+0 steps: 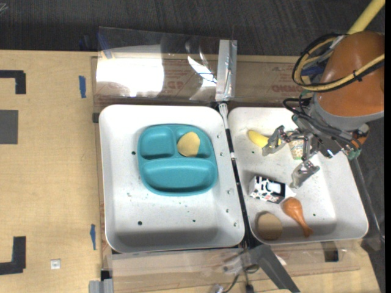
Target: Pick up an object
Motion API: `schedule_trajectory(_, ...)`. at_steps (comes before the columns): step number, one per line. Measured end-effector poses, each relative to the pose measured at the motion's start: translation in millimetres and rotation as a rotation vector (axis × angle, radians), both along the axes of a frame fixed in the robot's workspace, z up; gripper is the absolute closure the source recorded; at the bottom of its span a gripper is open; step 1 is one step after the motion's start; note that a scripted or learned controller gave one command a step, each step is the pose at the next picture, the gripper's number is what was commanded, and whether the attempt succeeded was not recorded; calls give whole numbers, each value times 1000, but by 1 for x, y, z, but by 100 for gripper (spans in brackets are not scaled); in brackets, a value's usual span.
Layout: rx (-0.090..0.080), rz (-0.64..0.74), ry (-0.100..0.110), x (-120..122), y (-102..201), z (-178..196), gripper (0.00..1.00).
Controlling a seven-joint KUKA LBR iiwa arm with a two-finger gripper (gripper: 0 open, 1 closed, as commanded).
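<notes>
You have the desk [43,163] carrying two white bins side by side. The left bin [122,212] holds a teal divided plate [177,166] with a yellowish round fruit [189,143] in its upper right compartment. Over the right bin [348,215] the arm [351,78] hangs, and its hand [293,154] spreads its fingers apart, grasping nothing. In that bin's near half, an orange carrot-shaped toy [295,212] lies with its long axis diagonal, narrow tip pointing to the near right corner. Beside it sit a tan round object [269,226], a black-and-white patterned item [266,189] with no readable writing, and a yellow banana-like piece [258,138] toward the far left corner.
</notes>
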State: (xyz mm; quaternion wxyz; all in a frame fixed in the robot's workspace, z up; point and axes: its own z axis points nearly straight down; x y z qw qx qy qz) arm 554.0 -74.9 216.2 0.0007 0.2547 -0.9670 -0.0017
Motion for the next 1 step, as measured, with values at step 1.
schedule_trajectory(1, -1, 69, -11, 61, -17, -119, 0)
